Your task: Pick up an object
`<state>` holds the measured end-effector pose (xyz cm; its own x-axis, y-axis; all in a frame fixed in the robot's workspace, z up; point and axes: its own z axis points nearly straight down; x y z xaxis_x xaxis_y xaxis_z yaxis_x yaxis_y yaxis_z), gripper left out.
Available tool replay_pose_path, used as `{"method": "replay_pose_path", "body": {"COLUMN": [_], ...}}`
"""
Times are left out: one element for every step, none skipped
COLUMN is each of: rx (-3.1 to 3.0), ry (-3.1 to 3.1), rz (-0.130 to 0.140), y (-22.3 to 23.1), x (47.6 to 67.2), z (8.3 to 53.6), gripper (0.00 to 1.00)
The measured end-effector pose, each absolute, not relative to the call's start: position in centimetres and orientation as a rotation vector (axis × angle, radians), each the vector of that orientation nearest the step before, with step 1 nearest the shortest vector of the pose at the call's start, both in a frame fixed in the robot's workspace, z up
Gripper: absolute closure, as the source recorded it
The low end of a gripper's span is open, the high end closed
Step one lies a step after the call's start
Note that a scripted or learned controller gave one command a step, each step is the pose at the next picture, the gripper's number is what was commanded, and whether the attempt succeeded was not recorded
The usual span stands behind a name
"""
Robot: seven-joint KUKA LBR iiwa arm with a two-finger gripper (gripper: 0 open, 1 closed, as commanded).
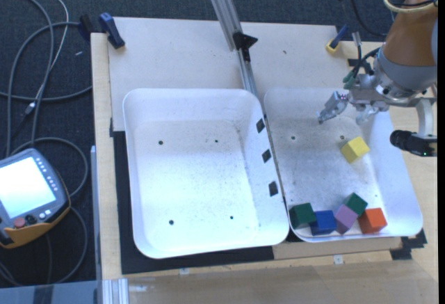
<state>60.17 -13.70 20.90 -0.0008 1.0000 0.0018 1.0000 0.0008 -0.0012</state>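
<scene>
Pendant (28, 191) at far left on dark carpet, orange-and-grey housing, screen lit but blown out white, no readable text. Grey cables (42, 38) looping over the carpet above it. No legible brand or label anywhere.

Bench (174, 52) pale, with blue clamp (111, 30) at its upper left corner and a yellow-and-blue clamp (336, 38) near the upper right. Aluminium rail (219, 0) slanting down from top centre to the seam between the bins, black bracket where it meets the bench.

Left bin (198, 170) white, speckled, a few dark dots on its floor. Three black tabs (266, 155) along the divider between bins.

Right bin (306, 163) holding all the blocks. Yellow block (355, 149) alone mid-bin, just below the gripper, not touching it. Near front rim, a tight row: dark green block (302, 214), blue block (323, 221), purple block (345, 218), second green block (357, 203) just behind, orange block (373, 220) at the right end. Neighbours touching or nearly so.

Gripper (341, 106) over the upper right part of the right bin, hanging from grey arm (410, 45) with orange band entering from the right. Fingers: cannot tell how far apart, too small and cluttered with wiring; nothing visible between them. Arm body covers the bin's upper right corner.
</scene>
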Motion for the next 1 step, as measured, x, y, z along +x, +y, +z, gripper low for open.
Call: {"method": "replay_pose_path", "body": {"rx": [-2.232], "ry": [-2.22], "rz": [0.002], "y": [-20.85], "x": [59.06], "z": [22.28], "gripper": [0.0]}}
